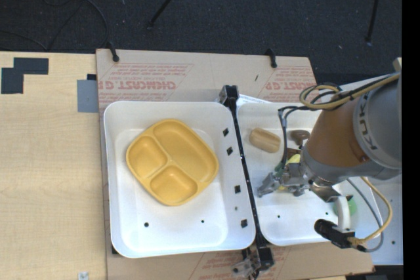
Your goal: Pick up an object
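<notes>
A yellow sectioned plate (172, 160) lies in the left bin (131, 233). In the right bin (282, 233) a tan wooden cylinder (265, 140) rests near the far left corner. A brown object (300, 136) shows just right of it, partly hidden by the arm. My gripper (281, 181) hangs low over the middle of the right bin, below the cylinder. A small yellow-green thing (293, 159) peeks out beside the wrist. A green and white object (346, 207) lies at the bin's right side under the arm.
The grey and orange arm (348, 134) covers much of the right bin's right half. A black divider (241, 174) with clips runs between the bins. Cardboard (197, 75) lies beneath both bins, and a wooden bench top (46, 167) extends left.
</notes>
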You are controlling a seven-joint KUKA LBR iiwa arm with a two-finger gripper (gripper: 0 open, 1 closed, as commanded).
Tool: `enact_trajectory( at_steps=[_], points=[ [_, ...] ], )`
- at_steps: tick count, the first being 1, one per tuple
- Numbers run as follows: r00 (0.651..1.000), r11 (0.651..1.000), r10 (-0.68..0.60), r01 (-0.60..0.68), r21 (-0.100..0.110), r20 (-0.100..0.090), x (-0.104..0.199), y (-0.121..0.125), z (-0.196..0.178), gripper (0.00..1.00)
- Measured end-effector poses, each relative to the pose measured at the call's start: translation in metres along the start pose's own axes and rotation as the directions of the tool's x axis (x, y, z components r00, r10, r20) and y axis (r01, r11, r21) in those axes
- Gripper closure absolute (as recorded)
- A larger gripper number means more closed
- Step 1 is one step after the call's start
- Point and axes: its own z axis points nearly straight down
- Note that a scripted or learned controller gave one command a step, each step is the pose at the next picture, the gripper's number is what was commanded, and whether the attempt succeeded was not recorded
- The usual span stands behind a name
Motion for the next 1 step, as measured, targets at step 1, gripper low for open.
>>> enact_trajectory(
  at_steps=[1],
  points=[
    [1.000, 1.000, 0.005, -0.005, 0.000, 0.000, -0.0012, 0.0000, -0.0121, 1.00]
  ],
)
